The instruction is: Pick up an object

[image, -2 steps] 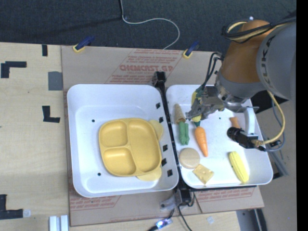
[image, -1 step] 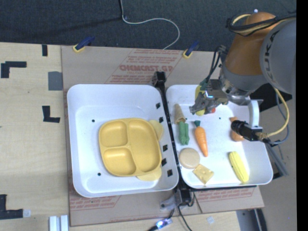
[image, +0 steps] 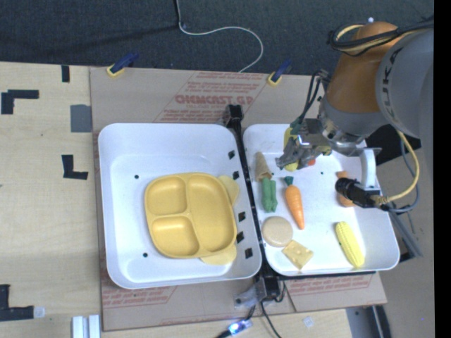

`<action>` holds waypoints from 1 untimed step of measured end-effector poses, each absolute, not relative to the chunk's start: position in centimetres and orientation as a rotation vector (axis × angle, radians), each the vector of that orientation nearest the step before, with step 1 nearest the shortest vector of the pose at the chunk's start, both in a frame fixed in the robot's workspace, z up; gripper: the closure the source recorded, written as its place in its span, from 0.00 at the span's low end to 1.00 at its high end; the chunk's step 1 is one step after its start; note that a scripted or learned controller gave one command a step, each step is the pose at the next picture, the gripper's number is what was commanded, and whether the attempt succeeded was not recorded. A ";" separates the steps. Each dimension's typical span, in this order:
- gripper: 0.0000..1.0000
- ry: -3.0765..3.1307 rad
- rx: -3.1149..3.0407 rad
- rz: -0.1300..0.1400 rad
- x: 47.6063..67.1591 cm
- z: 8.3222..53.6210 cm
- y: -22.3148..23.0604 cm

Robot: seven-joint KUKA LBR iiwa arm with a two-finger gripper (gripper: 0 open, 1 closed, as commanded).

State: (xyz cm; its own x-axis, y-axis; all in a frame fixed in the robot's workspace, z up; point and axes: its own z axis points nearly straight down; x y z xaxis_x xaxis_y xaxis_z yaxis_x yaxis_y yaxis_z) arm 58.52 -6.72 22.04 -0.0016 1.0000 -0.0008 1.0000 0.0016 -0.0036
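The carrot (image: 294,205) is seen just below the gripper (image: 294,157), its long axis running away from it toward the right bin (image: 380,245)'s front rim; whether the jaws are parted cannot be told.

The scene is lit evenly and brightly from above, with no harsh glare. Soft, short shadows are cast beneath the yellow tray (image: 190,214) and along the inner walls of the white bins (image: 113,189). The dark carpet (image: 84,13) at the top is rendered dim and grainy. Fine detail is slightly softened throughout, and small items are seen a little blurred.
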 end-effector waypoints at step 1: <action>1.00 -2.223 -2.219 0.001 57.9 23.4 -6.3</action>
